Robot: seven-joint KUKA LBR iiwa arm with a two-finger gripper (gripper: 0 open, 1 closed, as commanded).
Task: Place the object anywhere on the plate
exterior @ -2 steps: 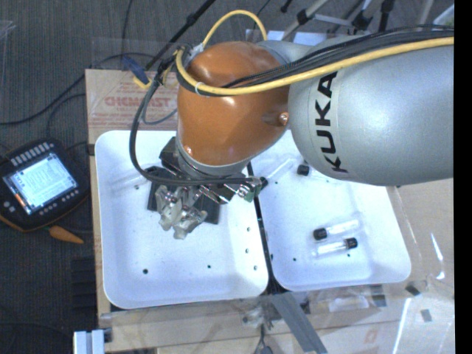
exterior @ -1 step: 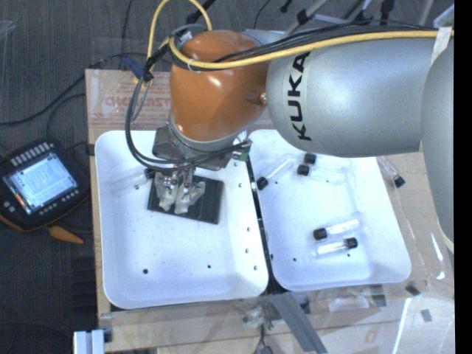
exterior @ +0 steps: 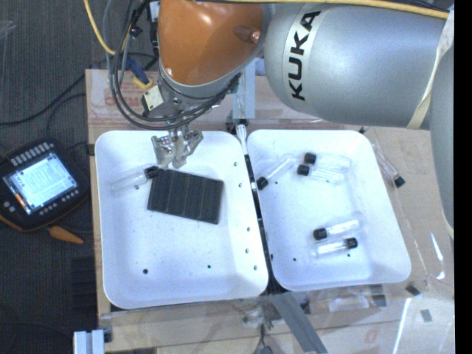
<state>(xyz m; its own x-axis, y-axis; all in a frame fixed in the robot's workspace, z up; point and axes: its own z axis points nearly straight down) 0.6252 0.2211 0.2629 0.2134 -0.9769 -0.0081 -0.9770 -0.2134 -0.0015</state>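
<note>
- Camera view looks down at a slant on a wooden worktop (exterior: 118,102) that carries two shallow white bins side by side.
- Nearest the camera, the front part of the left bin (exterior: 177,268) is bare white floor with a few small dark specks.
- In the right bin (exterior: 383,264), toward its front, two clear tubes with black caps (exterior: 335,240) lie close together, roughly parallel.
- Further back in the left bin, a dark ribbed plate (exterior: 186,197) lies flat, slightly turned, near the middle of the bin.
- Just beyond the plate's back left corner, a clear tube with a black cap (exterior: 135,176) lies on the bin floor, its capped end very near the plate but not on it.
- At the back of the right bin, three more capped tubes (exterior: 321,162) lie loosely grouped, one of them slanting toward the divide between the bins.
- The claw (exterior: 175,150) hangs over the back of the left bin, just behind the plate and just right of the tube's cap; whether it is open or closed cannot be told, and nothing is visibly held.
- Above it rise the arm's orange band (exterior: 203,35) and the large grey body (exterior: 354,50), entering from the right.
- Off the worktop at left, a handheld control unit with a lit screen (exterior: 37,184) rests on the dark floor.
</note>
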